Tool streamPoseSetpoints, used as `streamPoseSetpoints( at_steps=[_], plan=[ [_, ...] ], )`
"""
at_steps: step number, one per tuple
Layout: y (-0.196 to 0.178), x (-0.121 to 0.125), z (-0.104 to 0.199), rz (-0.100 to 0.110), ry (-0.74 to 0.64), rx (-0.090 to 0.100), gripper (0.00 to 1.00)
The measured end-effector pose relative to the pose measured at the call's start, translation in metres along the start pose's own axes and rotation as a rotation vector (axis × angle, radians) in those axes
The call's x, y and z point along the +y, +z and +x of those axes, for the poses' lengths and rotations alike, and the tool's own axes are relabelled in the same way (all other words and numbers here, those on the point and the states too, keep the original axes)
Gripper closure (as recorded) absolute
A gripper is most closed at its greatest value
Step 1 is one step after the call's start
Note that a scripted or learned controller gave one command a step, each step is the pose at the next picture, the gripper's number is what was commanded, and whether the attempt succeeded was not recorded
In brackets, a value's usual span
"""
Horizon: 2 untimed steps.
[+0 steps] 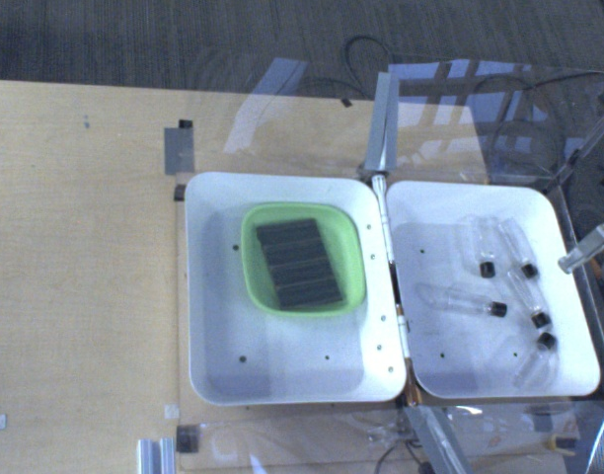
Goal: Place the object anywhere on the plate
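Landmark: I take the green plate (pixel 303 262) as my reference; it sits in the left bin (pixel 213 363), toward that bin's far side, and carries a dark ribbed block (pixel 299 263) in its well.

Task objects: several clear tubes with black caps lie in the right bin (pixel 430 373), all well to the right of the plate, across the rims where the two bins meet.

Nearest tube to the plate: the tube (pixel 465 305) lying low in the right bin, long axis roughly left to right, black cap on the end away from the plate.

Other tubes: the remaining tubes (pixel 519 255) lie farther right still, most slanting from far-left to near-right, caps toward the near side; being clear, their bodies are hard for me to trace.

Arm: I see just a grey piece of the arm (pixel 588 248) at the right edge, beyond the right bin's rim, on the far side of the tubes from the plate.

Gripper state: I cannot tell how it stands or whether it has anything; I see no tube lifted clear of the bin floor.

Key relation: from the arm piece, the tubes lie to the left and the plate farther left in the same direction, so I judge pick and carry both run leftward.

Stage, my judgement: nothing picked yet, no tube on the plate.

Risk: I expect slick round tubes to roll or slip.
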State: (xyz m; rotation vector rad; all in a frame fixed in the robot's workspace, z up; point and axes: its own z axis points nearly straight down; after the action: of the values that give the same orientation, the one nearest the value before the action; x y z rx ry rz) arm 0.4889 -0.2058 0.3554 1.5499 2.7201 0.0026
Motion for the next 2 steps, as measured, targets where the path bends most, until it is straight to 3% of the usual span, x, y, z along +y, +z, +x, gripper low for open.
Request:
streamPoseSetpoints(
  at_steps=[1, 2],
  plan=[
    [0.02, 0.001, 0.0, -0.001, -0.292, -0.001, 0.0],
    [-0.014, 0.0, 0.0, -0.002, -0.533, -0.002, 0.0]
  ],
)
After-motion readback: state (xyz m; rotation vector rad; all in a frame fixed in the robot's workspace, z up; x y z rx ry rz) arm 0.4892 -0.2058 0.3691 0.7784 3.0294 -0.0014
